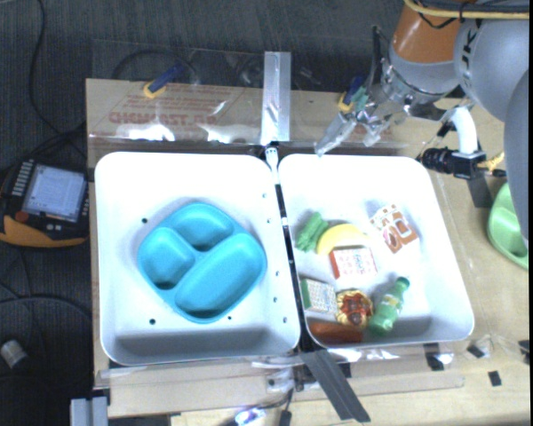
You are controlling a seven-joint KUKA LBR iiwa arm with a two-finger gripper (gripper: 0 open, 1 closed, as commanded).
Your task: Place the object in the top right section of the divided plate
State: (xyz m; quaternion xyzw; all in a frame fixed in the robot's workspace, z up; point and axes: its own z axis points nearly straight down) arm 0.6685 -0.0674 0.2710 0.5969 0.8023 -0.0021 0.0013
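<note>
claw (355,124): parked up above the far rim of the right bin, pointing down and toward the bins. Nothing gripped as far as I can see, but honestly I cannot tell whether it's spread or clenched, it's too small and blurry at that angle.

divided plate (202,260): blue, three sections, sitting tilted in the left bin (115,327), well down and off to the left of the claw. All sections look bare, including the top right one, so my read is the task hasn't really started.

the object: not obvious which one it is. All the candidates are piled in the right bin (444,264), below the claw and much nearer to it than the plate.

the pile: green bottle (390,304), yellow round thing (340,235), red and white box (352,262), patterned little carton (393,225), a green piece (311,230), plus more stuff touching along the near wall.

why it hangs there: looks like a ready pose, high enough to clear the rim before dropping in for a pick.

risk: things are jammed together, so grabbing just one could be fiddly.

worktop (186,105): cardboard behind the bins, beside the claw.
</note>
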